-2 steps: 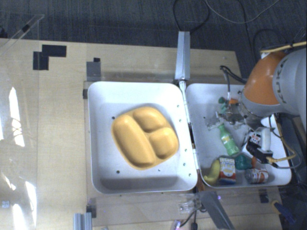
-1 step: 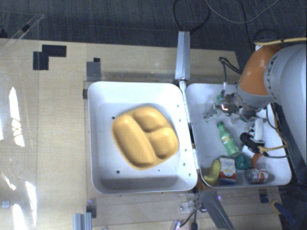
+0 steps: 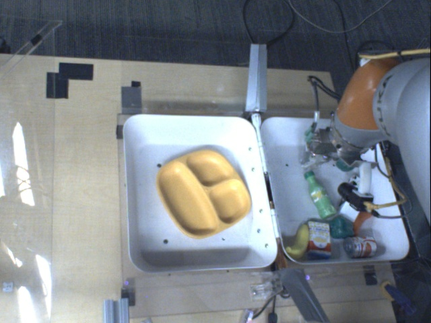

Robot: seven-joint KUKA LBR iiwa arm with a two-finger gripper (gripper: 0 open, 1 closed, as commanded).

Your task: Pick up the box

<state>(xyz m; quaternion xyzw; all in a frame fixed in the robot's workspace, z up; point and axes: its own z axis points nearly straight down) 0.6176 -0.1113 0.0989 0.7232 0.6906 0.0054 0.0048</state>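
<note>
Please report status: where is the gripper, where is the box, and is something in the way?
Gripper high in right bin. Box near front wall, untouched. Banana, green bottle, can crowd it.

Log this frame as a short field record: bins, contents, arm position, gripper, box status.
left bin: holds one large yellow lobed mould-like object
right bin: green plastic bottle, small box with red and blue print, yellow banana-like item, teal object, small can
arm: grey with orange band, over the right bin's upper part
gripper: above the bottle, finger state unclear
box status: lying at the right bin's near edge, apart from the gripper, not picked
</note>
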